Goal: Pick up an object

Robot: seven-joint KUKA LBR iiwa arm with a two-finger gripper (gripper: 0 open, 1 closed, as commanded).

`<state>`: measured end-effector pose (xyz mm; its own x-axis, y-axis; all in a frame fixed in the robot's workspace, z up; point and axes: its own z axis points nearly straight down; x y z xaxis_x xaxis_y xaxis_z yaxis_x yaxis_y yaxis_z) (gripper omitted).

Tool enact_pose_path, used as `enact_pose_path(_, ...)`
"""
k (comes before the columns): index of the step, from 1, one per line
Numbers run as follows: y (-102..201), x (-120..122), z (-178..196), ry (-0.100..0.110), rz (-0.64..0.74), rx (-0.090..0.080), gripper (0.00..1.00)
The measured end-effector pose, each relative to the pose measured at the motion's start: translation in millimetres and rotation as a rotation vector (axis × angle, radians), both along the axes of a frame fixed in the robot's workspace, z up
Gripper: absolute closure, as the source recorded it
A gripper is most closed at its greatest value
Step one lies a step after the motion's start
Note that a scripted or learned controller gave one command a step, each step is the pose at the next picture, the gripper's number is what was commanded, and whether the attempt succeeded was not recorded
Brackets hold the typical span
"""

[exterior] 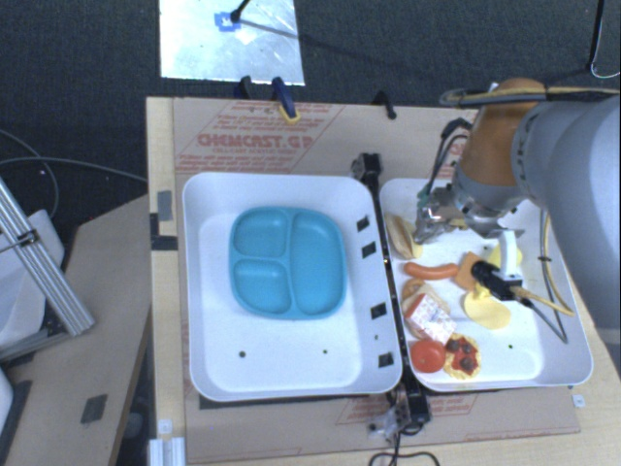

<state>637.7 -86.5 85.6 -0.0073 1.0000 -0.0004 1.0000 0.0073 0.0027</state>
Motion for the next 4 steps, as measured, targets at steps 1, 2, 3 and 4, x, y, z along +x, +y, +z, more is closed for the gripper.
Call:
enact_pose_path(1,1.1,-18.1,2.0,0.004,-0.007,0.000,1.00)
enact_pose_path(2,2.6,-8.8,1.3,-0.002,-0.004,-0.002,1.00)
enact_pose_path(3,0.7,-8.2,1.0,-0.004,-0.006,-0.001,1.00)
enact_pose_path(4,1.6,-27.4,-1.3,0.004,-0.007,0.000,1.00)
